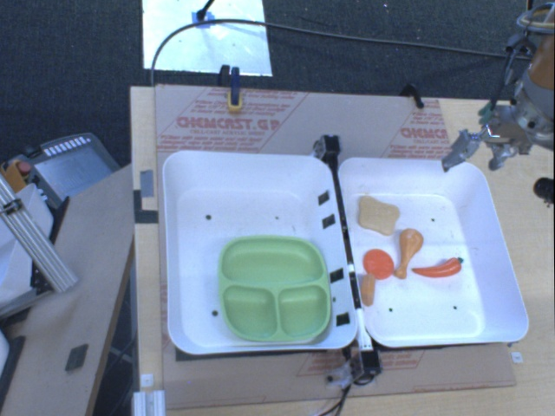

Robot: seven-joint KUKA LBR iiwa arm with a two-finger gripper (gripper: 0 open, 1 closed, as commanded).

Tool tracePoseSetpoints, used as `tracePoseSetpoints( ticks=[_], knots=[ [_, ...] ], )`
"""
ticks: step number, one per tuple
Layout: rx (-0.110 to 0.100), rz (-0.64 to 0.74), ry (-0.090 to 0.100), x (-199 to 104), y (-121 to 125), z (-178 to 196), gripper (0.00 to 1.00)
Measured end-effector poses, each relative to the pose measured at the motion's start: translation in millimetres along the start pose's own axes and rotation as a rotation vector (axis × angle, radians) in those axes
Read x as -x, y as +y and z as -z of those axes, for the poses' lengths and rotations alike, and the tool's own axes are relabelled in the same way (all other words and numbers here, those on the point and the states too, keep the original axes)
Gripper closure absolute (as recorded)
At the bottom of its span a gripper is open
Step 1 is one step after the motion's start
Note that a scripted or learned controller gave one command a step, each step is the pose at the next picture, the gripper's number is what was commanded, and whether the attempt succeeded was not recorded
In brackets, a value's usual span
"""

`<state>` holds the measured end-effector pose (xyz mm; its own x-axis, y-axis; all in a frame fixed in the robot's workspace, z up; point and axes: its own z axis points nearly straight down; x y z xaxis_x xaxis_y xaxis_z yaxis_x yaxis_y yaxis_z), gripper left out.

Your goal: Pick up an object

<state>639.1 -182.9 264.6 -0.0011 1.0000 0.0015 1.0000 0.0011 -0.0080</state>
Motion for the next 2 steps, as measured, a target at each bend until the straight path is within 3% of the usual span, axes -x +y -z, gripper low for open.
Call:
tracePoseSetpoints(
  ticks=[1,2],
  knots=[
    [0.010,0.002,-0.002,0,2,7,0.00],
    [0.005,0.000,-0.001,7,2,-53,0.00]
  ],
)
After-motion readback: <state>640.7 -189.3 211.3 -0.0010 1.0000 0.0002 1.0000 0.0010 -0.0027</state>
